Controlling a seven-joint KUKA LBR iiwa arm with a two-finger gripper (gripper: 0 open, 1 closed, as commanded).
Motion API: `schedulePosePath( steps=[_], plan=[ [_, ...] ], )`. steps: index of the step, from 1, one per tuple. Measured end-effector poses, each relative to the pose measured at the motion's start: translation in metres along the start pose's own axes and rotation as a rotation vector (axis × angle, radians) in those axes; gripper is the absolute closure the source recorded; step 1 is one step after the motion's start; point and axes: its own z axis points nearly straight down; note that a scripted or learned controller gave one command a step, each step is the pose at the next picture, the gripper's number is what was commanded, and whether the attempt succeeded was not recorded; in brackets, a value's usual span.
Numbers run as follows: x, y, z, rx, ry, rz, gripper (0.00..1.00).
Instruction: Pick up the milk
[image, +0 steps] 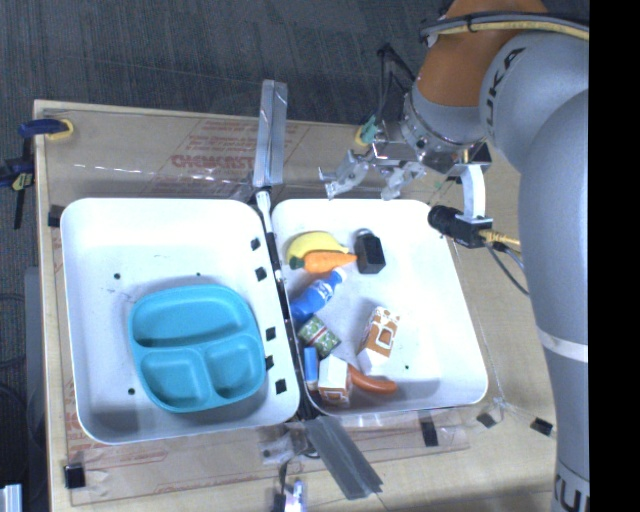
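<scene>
The milk, a small white carton with orange-brown print (380, 332), lies tilted on the floor of the right bin (440, 330), right of centre. My gripper (371, 180) hangs above the far rim of that bin, well behind the carton. Its fingers (342, 181) are spread open with nothing between them.
In the right bin a banana (312, 244), a carrot (328, 262) and a black block (369, 251) lie near the back. A blue bottle (316, 294), a green packet (318, 334), a second carton (332, 380) and a sausage (374, 384) crowd the left and front. The left bin holds a blue divided tray (197, 345).
</scene>
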Motion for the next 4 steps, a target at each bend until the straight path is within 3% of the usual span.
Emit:
schedulePosePath(
  steps=[1, 2, 3, 4],
  plan=[
    [-0.046, -0.069, 0.068, -0.002, 0.001, -0.131, 0.00],
    [-0.071, -0.124, 0.186, -0.009, -0.003, -0.218, 0.00],
    [-0.085, -0.174, 0.187, -0.007, 0.001, 0.222, 0.00],
    [-0.085, -0.174, 0.177, -0.007, 0.000, 0.216, 1.00]
  ],
)
